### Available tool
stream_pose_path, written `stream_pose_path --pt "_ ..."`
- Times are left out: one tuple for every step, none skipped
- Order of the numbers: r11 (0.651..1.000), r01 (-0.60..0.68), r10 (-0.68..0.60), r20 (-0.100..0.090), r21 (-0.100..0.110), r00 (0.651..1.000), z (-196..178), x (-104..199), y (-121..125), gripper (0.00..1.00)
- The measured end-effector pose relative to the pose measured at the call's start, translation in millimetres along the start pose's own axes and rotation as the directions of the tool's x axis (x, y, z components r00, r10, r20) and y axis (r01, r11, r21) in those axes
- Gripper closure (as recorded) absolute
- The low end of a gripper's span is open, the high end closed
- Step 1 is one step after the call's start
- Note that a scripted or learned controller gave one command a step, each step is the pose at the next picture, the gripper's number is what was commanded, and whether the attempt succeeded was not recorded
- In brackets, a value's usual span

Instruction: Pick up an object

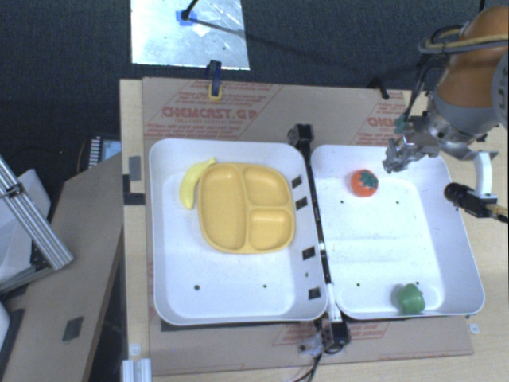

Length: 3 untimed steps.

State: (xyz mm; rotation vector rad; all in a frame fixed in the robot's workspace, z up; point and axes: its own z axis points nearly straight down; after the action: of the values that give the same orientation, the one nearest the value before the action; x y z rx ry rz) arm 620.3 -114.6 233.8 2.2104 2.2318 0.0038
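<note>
You get bright, even light from above; both white bins (238, 309) nearly wash out, with only faint shadows. The foil sheet (189, 22) at the top glares. The gripper (398, 159) looks soft, perhaps from motion blur, and fine detail is grainy.

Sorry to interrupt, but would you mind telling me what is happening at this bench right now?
A grey robot arm reaches in from the right, its gripper hanging over the far edge of the right bin, near a small tomato. It holds nothing yet. A green vegetable lies in that bin's near corner. The left bin holds a yellow divided plate with a banana beside it.
</note>
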Motion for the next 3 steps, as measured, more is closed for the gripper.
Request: stream_pose_path --pt "1.000 -0.001 0.001 0.001 0.003 1.000 10.3 46.0 -10.3 1.00" --pt "1.000 0.000 0.000 -0.001 0.004 1.000 19.3 97.4 -30.1 1.00" --pt "1.000 0.000 0.000 -0.001 0.003 1.000 21.8 140.5 -44.9 1.00"
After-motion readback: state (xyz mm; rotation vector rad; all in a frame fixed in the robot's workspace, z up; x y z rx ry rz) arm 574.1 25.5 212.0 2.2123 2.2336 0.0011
